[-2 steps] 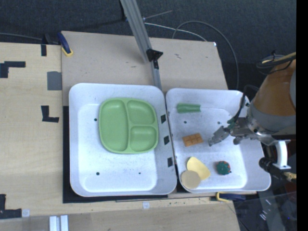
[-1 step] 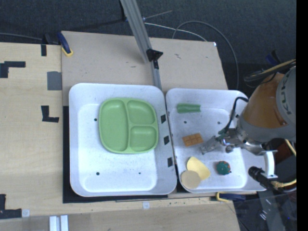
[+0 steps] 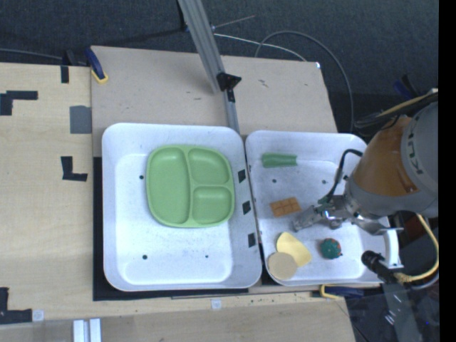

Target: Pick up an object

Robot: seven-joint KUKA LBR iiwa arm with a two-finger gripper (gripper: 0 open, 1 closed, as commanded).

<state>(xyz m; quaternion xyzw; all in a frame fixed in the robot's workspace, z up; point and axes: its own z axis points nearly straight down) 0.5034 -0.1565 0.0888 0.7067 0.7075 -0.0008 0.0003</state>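
Pale wood makes up the desk (image 3: 178, 84), which carries two shallow white bins side by side over a dark floor with loose cables. Reaching in from the right, the grey arm with its orange band (image 3: 381, 166) hangs low over the right bin (image 3: 313, 142), and the hand (image 3: 303, 221) points toward the bin's middle, its metal fingers (image 3: 308, 219) lying close together with nothing visible between them; how far they are parted cannot be told from this angle. Just up and to the left of the hand, very near its tips, lies a small orange-brown block (image 3: 285, 206). Below the hand, a little nearer the bin's front wall, sit a yellow piece (image 3: 293, 247) and a tan round piece (image 3: 282, 265), the two touching each other. Down and to the right of the hand, under the wrist, rests a small dark green ball with a red spot (image 3: 330, 248). Well above the hand, near the bin's far wall, lies a green cylinder (image 3: 278, 160) on its side. Far off to the left of the hand, the left bin (image 3: 121, 262) holds a green divided plate (image 3: 189, 185) with three compartments, lying flat. A grey metal pole (image 3: 203, 34) slants across the desk beyond the bins.
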